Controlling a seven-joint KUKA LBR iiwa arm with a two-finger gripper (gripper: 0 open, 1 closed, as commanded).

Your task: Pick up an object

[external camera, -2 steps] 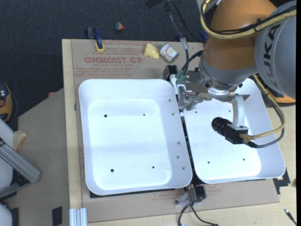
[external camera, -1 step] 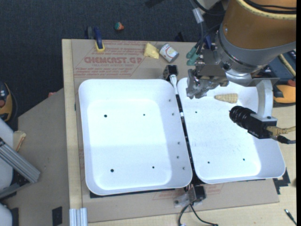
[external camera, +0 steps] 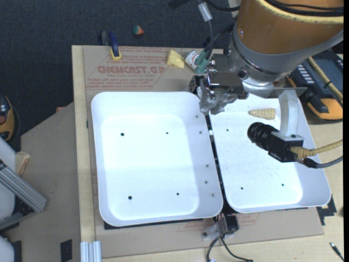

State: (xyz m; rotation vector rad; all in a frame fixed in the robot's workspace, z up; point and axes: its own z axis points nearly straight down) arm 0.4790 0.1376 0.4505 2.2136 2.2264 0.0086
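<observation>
The small cone (external camera: 263, 113) in the right bin (external camera: 305, 192) seems light and stiff (grasp its middle), while the gripper (external camera: 210, 101) state I cannot tell.

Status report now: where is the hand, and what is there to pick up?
Hand low over right bin's far left corner, grip unclear. Tan cone-shaped object in same bin, untouched. Black cylinder on arm hangs close beside it.
</observation>
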